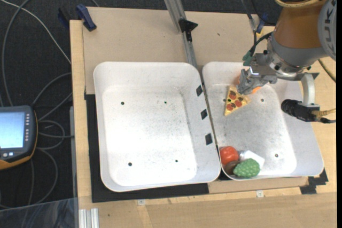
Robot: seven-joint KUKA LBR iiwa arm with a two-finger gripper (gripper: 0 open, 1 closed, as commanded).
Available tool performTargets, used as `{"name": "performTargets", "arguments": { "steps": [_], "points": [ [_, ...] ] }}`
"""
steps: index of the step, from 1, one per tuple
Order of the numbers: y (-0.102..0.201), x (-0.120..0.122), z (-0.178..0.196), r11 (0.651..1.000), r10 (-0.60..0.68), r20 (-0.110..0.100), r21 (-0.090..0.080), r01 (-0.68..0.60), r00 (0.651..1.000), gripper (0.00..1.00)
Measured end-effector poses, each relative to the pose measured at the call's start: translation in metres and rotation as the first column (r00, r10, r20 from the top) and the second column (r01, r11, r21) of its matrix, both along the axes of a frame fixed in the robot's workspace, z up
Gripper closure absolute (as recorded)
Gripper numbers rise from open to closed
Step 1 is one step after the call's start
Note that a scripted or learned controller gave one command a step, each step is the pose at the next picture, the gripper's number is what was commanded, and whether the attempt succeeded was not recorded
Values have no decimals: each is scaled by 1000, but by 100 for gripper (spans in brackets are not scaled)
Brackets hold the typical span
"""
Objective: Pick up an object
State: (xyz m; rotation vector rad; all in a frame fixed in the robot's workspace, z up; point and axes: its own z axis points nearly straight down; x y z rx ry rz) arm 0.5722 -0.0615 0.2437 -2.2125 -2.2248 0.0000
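Where the gripper (247, 84) hovers, jaw state unclear, lies a pepperoni-dotted pizza slice (234, 101).

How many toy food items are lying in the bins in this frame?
3, all in the right bin: a pizza slice near its far end, under the gripper; a tomato and a green vegetable at its near-left corner. More could be hidden under the arm.

Pizza slice (235, 101) and tomato (228, 155) lie in the right bin (291, 131)
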Motion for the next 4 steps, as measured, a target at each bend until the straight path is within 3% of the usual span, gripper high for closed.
{"name": "performTargets", "arguments": {
  "steps": [3,4],
  "points": [
    [130,-36,2,1000,-5,1,-1,5,1000,100],
    [130,-36,2,1000,-5,1,-1,5,1000,0]
  ]
}}
